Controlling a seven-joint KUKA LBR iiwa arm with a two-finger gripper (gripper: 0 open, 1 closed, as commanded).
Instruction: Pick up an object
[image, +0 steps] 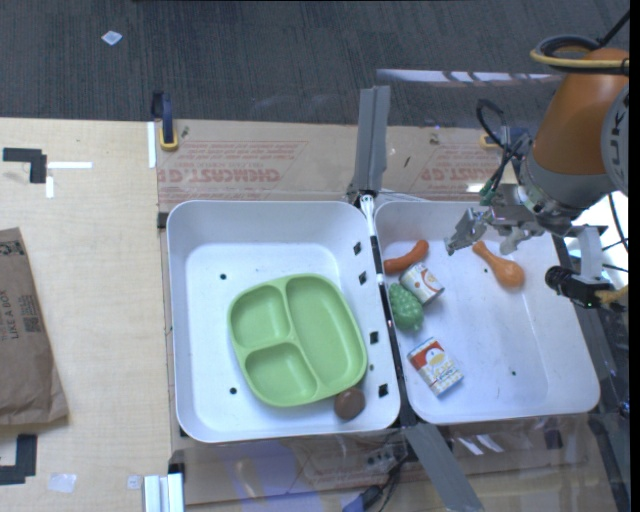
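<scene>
The claw (487, 232) was hanging over the far part of the right-hand bin (560, 400), and honestly I couldn't tell if it was open or closed, since the wrist hardware hid that bit. Nothing looked caught in it from where I stood. Closest thing was the orange drumstick-looking toy (499, 264), sitting just below the claw and a touch to its right, long axis slanting from the thin end up by the claw down to the fat end further right. The sausage (405, 256) lay off to its left. Further down-left sat the small can (424, 284), green lump (406, 307) and little carton (436, 364). My guess: drumstick was the obvious grab.
</scene>
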